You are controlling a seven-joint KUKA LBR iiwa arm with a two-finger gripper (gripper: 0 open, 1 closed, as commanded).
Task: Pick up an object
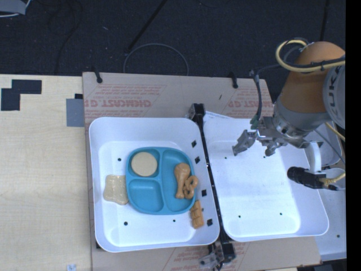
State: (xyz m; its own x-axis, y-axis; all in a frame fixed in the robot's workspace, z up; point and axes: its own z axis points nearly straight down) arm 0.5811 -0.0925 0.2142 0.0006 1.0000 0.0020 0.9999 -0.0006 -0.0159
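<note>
Arm's two-finger hand (255,144) sits over the upper part of the shallow white right-hand bin (307,222), fingers spread apart, nothing between them. So: released, no grasp yet. Judging by that, we're at the approach stage, before any pick.

All candidate objects are in the shallow white left-hand bin (107,134), across the black divider clips from the hand:
- blue three-compartment plastic tray (148,196), centre of bin
- round tan disc, cookie-like (144,164), in the tray's upper-left compartment
- brown pretzel-shaped toy pastry (185,180), in the tray's right compartment
- pale beige slice, bread-like (115,189), on the bin floor touching the tray's left edge
- small orange-brown lumpy piece (196,214), on the bin floor just beside the tray's lower-right corner

Next move, my read: translate left over the divider, pick one target, descend with fingers open. The lumpy piece is closest but sits near the bin wall and tray edge, so finger clearance is tight. The bread slice lies flat, hard to pinch.
</note>
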